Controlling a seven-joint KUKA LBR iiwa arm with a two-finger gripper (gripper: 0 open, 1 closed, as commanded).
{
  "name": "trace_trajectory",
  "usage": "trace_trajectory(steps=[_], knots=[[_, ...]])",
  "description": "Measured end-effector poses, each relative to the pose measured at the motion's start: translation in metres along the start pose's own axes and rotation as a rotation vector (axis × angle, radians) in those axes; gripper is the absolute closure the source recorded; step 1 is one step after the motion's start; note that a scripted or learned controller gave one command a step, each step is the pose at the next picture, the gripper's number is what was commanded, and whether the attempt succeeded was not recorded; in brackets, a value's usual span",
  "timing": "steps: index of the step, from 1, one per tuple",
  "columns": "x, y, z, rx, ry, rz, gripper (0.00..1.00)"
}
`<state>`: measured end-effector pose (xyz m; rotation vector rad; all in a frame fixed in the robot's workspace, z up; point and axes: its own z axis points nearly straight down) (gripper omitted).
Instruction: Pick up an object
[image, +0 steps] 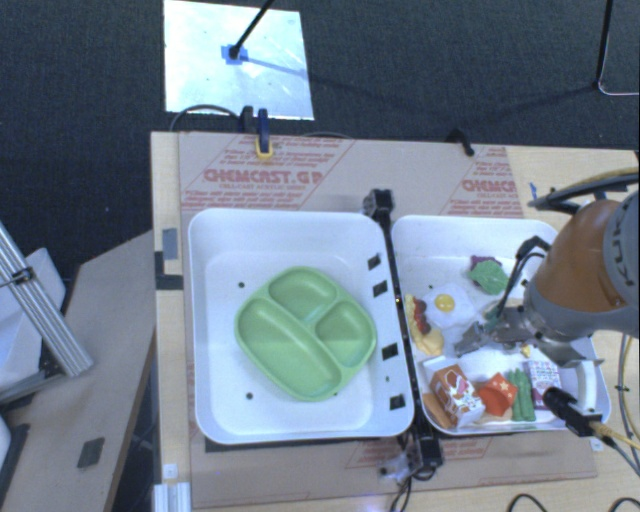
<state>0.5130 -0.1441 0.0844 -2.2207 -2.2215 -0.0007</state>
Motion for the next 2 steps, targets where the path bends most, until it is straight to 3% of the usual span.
trace_trajectory(steps=[1,2], knots=[[0.0,0.001,-0.011,-0.003,-0.001,0.0,1.0],[-0.008,0.009,-0.069,-0.007,-0.003,-0.003,1.0]])
